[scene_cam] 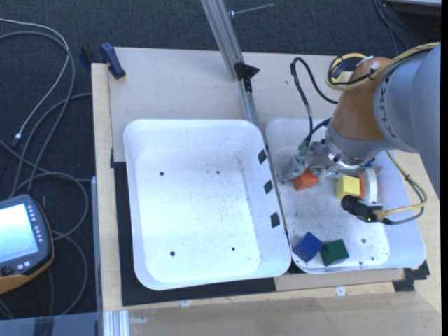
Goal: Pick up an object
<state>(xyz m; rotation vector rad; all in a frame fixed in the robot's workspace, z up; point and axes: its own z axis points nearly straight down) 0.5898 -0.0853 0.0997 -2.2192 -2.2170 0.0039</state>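
Room light even and fairly bright, coming from overhead. The two white bins [150,135] are close to washed out but not clipped; dark speckling on the left bin floor stays visible. Shadows soft and short, a thin one under the left bin's near rim. Dark carpet [42,5] is dim and grainy. Overall sharpness is modest. The arm [392,96] looks slightly soft.
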